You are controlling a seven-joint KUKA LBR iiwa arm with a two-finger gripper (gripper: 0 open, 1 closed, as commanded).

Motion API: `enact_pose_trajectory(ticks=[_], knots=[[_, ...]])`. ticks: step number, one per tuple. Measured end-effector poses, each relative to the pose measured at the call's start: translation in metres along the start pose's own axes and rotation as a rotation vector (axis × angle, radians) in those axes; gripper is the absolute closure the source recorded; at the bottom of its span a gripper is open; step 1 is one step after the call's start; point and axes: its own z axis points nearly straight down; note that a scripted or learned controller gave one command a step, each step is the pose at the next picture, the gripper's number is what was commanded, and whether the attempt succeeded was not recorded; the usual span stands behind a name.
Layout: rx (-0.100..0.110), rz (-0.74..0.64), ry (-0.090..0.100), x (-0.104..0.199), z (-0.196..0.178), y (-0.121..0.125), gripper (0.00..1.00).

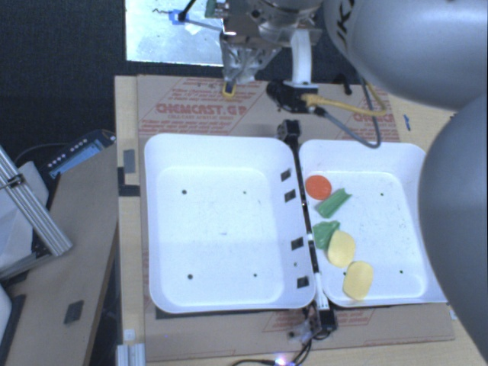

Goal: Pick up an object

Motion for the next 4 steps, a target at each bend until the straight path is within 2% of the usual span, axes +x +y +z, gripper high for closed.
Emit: enact_pose_trajectory(ticks=[1,2,3,4], knots=[[0.025,0.008,-0.01,0.029,0.176,-0.06,1.0],[-0.006,0.01,0.001,0.029,-0.014,-0.073,1.0],[0.024,0.013,-0.011,0.028,0.11,-0.139,1.0],[-0.006,0.01,0.003,0.031,-0.103,-0.162,1.0]])
